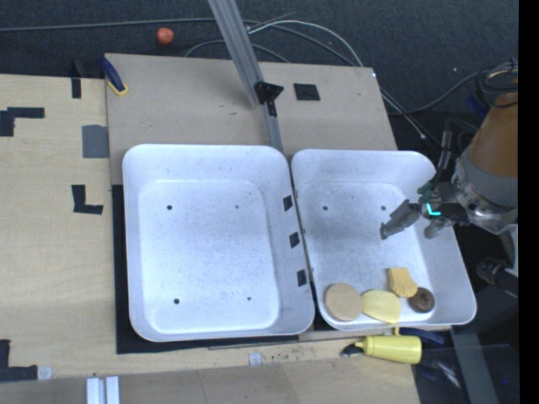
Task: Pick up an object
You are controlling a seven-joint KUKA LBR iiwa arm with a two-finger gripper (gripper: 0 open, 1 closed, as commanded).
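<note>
Arm over R bin, claw apart, nothing between its fingers.

The gripper (pixel 410 221) hangs above the right bin (pixel 354 162) toward its 3 o'clock wall, one dark finger (pixel 397 220) angled out to 9 o'clock, the other short by the wrist; gap between them shows bare bin floor. Objs sit clustered at the bin's 5 o'clock corner, well apart from the claw: tan round disc (pixel 342 300), pale yellow piece (pixel 382 305) touching it, small orange-tan block (pixel 402 281), dark brown ring (pixel 422 300) just beside the block. Left bin (pixel 202 162) adj. (walls touching). Yellow-handled tool (pixel 391 348) lies on the bench at 6 o'clock, outside the bin rim.
</note>
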